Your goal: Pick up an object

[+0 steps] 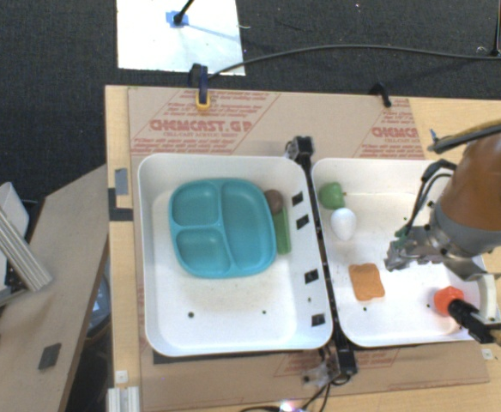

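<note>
Approach step: gripper [402, 254] low in right bin [379, 172], jaw state unclear. Toast-like piece [366, 281] just below-left; nxt: shift over, descend.

The grey KUKA arm with its orange band above the wrist [482, 183] reaches in from the right edge of the camera view, its bulky rounded body sloping down and to the left. The orange section sits uppermost, with the grey wrist housing [472, 230] just below it. Dark cables [422, 197] loop along the arm's left side, running from the upper part down toward the tool end. At the lower left tip of the arm hangs the small grey metal two-finger gripper [401, 256], pointing downward and slightly left. It appears as a dense cluster of dark metal parts, too small and blurred to read in detail.
</note>
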You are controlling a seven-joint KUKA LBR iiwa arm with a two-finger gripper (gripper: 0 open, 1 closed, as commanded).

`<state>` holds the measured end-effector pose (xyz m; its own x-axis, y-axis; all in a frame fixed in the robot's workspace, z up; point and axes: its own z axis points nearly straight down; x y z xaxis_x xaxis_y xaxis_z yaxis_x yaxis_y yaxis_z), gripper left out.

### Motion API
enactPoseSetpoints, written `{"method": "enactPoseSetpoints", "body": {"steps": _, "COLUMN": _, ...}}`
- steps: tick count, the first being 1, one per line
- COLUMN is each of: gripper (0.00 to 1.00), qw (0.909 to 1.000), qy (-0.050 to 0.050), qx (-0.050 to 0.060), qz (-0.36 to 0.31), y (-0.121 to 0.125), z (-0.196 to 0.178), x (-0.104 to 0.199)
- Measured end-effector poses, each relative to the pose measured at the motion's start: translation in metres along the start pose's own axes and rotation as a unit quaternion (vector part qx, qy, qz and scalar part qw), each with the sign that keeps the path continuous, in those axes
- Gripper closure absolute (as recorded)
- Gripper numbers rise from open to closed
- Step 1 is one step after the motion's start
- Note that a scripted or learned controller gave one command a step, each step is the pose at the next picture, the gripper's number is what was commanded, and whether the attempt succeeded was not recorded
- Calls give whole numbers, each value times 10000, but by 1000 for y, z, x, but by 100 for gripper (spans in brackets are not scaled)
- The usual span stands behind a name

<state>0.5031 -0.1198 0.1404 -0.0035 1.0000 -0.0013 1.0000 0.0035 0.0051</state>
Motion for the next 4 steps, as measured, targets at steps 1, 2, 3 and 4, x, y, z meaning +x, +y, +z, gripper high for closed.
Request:
{"method": "enactPoseSetpoints", "body": {"steps": 1, "gripper": 100, "qw": 10000, "qy": -6, "qx": -16, "qz": -1, "y": 0, "z": -61, "x": -8}}
{"method": "enactPoseSetpoints", "body": {"steps": 2, "gripper": 100, "qw": 10000, "qy": -1, "qx": -14, "qz": -9, "y": -1, "z": -115, "x": 2}}
{"method": "enactPoseSetpoints", "body": {"steps": 3, "gripper": 100, "qw": 10000, "qy": 17, "qx": 16, "qz": -25, "y": -3, "z": -100, "x": 54}}
{"method": "enactPoseSetpoints", "body": {"steps": 4, "gripper": 100, "qw": 10000, "qy": 20, "qx": 14, "qz": -30, "y": 6, "z": -103, "x": 112}}
